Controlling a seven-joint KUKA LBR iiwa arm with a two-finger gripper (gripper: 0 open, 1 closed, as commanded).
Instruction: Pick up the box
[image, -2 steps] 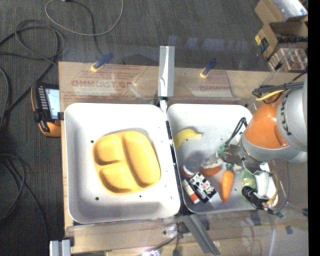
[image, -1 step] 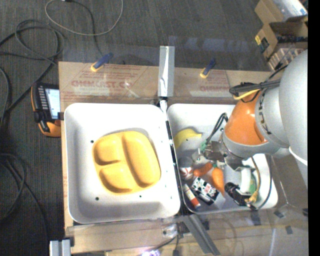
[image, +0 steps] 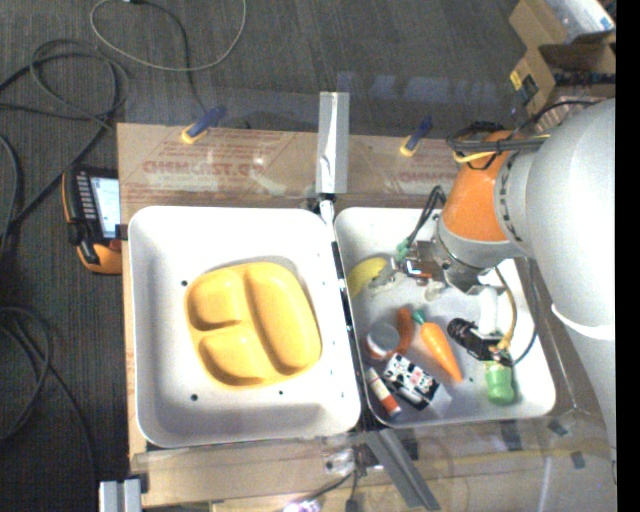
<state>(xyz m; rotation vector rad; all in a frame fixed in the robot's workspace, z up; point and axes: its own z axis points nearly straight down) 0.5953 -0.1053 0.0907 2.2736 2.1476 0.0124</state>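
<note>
Box (image: 411, 379), small, black and white with a printed pattern, is seen near the front of the right bin (image: 540, 405), its long axis slanted, lying down-left of the end effector (image: 432, 272). Whether the end effector is apart or together cannot be told. A yellow divided tray (image: 252, 322) is held in the left bin (image: 150, 330); a carrot (image: 438, 349) lies beside the box.

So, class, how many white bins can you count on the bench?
2. The left bin holds a yellow divided tray; the right bin, under the arm, holds the small patterned box, a toy carrot and other bits.
</note>
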